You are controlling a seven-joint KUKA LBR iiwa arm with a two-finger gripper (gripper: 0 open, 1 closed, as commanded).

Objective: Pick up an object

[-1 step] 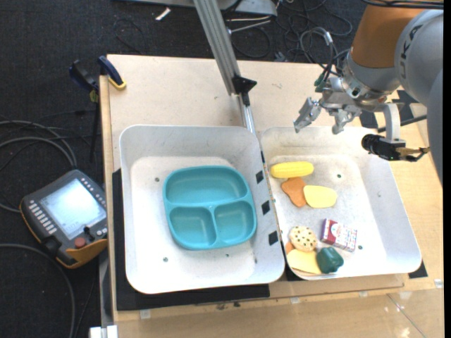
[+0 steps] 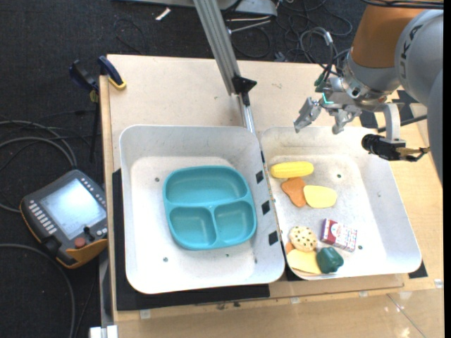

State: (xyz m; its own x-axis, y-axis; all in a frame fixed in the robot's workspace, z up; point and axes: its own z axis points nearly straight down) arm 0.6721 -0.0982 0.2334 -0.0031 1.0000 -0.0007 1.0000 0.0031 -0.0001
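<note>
The yellow corn piece (image 2: 292, 169) lies near the right bin's (image 2: 384, 196) back edge, its long axis parallel to that edge; it is smooth and oblong. The gripper (image 2: 324, 117) hovers above the bin's back edge, fingers spread, holding nothing.

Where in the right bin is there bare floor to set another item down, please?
Free: the right bin floor right of the yellow pieces, and its far strip. Crowded: the near corner, around the cookie, red box and green piece.

Cam: one, fixed above bench (image 2: 176, 83)
Aim: down, at a slant
Range: mid; both bins (image 2: 141, 259) in frame
Arm (image 2: 394, 41): enters from right
</note>
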